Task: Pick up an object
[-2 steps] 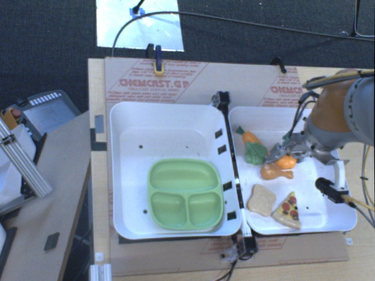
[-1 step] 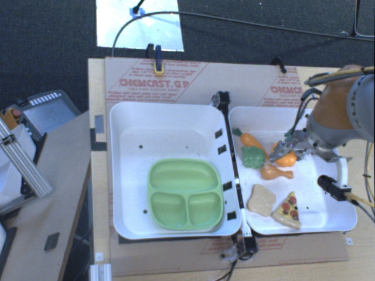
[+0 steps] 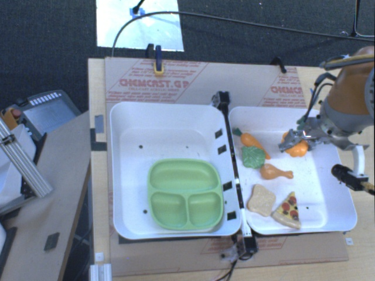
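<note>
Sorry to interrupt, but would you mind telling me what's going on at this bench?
The arm reaches into the right bin, with its gripper down at an orange toy near the back. Whether it has a grip on it is unclear. A carrot, broccoli, drumstick, bread and pizza slice lie nearby. The left bin holds a green tray.
</note>
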Motion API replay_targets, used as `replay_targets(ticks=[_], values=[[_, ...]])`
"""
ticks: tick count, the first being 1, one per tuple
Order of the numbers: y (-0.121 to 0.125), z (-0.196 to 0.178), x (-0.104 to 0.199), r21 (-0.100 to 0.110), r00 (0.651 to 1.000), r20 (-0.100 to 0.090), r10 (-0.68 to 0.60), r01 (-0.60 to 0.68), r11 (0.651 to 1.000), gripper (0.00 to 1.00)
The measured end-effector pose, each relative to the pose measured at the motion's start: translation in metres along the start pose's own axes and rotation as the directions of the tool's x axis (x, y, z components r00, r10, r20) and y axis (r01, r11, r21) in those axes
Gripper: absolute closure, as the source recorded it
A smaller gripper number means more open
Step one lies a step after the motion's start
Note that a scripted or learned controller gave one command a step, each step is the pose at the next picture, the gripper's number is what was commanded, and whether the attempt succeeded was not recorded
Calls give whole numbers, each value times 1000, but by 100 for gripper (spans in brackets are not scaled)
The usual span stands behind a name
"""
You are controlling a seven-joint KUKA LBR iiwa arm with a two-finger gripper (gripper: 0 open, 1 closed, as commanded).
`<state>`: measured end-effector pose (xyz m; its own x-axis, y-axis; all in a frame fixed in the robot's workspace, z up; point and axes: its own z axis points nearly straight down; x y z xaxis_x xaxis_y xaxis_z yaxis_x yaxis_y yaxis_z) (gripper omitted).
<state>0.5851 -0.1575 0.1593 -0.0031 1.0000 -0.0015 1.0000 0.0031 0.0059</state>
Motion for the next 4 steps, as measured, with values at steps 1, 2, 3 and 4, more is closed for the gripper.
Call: replay_targets(ticks=[1,2,3,4], values=[[-8,-52,-5,1,1000,0,2,-2,1000,100],[-6,-105,-5,0,1000,0,-1,1,1000,100],[-6,-102,57,4,1000,-3,-7,7,1000,100],[6,-102,114,3,1000,-3,-6,6,1000,100]])
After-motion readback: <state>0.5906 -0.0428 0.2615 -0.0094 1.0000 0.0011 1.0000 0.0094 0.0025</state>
